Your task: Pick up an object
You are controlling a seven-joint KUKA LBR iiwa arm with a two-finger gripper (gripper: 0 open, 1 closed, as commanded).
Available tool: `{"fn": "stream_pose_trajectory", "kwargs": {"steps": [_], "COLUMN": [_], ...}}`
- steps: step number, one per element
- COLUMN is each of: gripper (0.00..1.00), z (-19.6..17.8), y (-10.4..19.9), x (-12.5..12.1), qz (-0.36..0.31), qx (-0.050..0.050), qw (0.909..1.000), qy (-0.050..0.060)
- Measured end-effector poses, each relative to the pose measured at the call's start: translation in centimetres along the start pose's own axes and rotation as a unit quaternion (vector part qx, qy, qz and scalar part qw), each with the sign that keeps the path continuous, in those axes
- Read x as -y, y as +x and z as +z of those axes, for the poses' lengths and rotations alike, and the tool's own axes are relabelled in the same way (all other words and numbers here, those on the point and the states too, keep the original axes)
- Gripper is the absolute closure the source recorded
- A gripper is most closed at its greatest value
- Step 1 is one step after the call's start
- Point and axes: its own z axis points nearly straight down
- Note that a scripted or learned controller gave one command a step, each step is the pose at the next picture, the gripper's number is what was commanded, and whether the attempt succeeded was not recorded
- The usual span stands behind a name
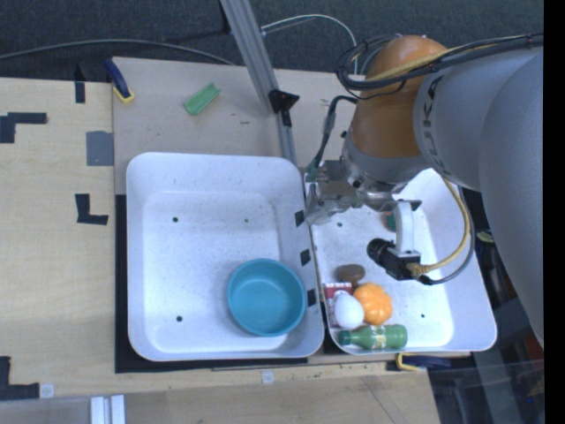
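The gripper (325,203) sits at centre frame, just right of the wall shared by the two bins, at the upper left corner of the right bin (459,325). The arm (397,104) — grey, with its orange band — fills the upper right of the frame above it. Whether the gripper is spread or pressed together cannot be told from this view: the wrist body covers it and the mechanism reads as a dark, cluttered mass. Nothing is visible in its grasp.

Candidate objects lie grouped in the lower left corner of the right bin, well below the gripper in the frame:
- an orange fruit (373,303);
- a white egg-shaped item (348,311), touching the orange fruit on its left;
- a green bottle (378,336), lying on its side along the lower wall;
- a small brown object (350,273), just above the group.

The left bin (177,184) holds a blue bowl (265,296) near its lower right corner.

Task status, as a judgement: no pick is complete — every object rests on a bin floor. Remaining steps appear to be target selection, descent, closure and lift.
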Motion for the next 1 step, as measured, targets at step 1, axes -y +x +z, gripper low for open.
{"fn": "stream_pose_trajectory", "kwargs": {"steps": [1], "gripper": [1.00], "z": [-0.03], "y": [4.35], "x": [-0.49], "qz": [0.000], "qx": [0.000], "qw": [1.0000], "qy": [-0.001]}}
